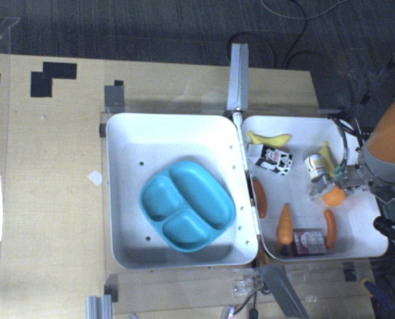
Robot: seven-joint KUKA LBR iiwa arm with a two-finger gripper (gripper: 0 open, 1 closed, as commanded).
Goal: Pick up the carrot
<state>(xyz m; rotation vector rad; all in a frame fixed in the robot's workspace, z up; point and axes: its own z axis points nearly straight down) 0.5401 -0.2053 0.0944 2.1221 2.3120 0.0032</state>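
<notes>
The carrot point(285, 223) is a short orange cone lying in the right bin point(363, 244), near its front edge, with its tip pointing away from me. My gripper point(332, 178) reaches in from the right under the orange band of the arm point(391, 137). It hovers over the right half of the bin, just above a small orange fruit point(333, 197) and beside a silver can point(314, 165). The carrot lies apart from the gripper, to its lower left.
A dark bottle point(309, 241) lies right beside the carrot, a red sausage point(329, 223) to its right, and a brown sausage point(259, 199) along the bin's left wall. A banana point(269, 139) and a black-and-white box point(275, 159) sit further back. The left bin point(124, 178) holds a blue divided plate point(187, 205).
</notes>
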